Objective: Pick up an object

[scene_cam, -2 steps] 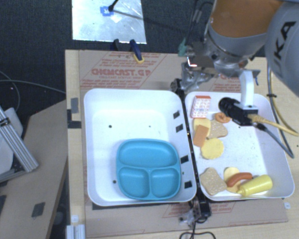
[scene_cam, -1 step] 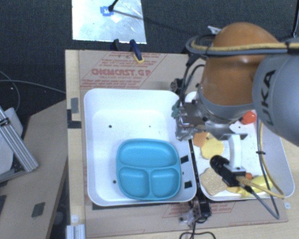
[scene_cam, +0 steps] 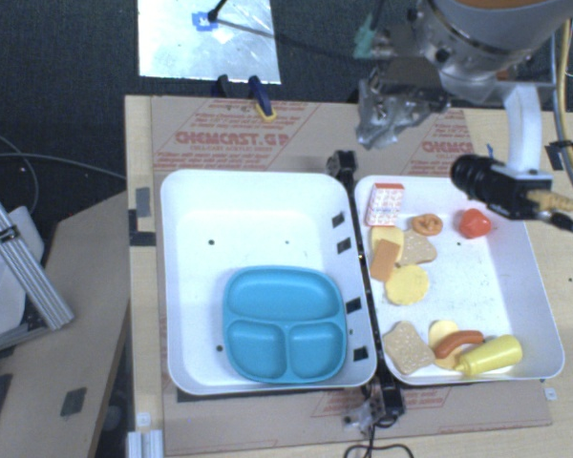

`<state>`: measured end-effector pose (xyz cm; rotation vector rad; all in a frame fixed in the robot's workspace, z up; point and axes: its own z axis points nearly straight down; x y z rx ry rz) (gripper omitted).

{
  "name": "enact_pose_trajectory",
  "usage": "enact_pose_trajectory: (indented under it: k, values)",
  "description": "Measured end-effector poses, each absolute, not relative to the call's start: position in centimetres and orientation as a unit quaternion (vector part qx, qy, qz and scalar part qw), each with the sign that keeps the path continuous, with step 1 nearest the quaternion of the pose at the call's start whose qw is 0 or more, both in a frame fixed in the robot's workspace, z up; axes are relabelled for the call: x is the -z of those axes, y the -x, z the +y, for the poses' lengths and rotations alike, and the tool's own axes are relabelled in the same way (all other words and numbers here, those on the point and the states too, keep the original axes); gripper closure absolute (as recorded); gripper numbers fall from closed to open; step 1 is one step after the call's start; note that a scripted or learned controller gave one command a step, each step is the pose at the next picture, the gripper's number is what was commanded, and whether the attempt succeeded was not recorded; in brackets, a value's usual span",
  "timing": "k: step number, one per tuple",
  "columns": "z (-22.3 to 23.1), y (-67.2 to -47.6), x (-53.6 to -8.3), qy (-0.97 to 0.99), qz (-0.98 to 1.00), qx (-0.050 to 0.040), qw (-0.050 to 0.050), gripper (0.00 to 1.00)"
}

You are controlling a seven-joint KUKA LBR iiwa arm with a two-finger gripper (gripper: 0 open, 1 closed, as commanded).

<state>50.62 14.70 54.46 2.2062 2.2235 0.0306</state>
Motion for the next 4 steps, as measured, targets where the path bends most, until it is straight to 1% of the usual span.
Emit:
enact_pose_trajectory:
  k: [1,2,4]
  values:
    - [19.7,-48.4,-42.0,-0.704,0.71,0.0046,-0.003,1.0]
    - [19.4,-48.7,-43.9,-0.703,0.711,-0.0022,0.001,1.0]
    - [19.4,-48.8,-46.0,-0.699,0.716,-0.0036,0.002,1.0]
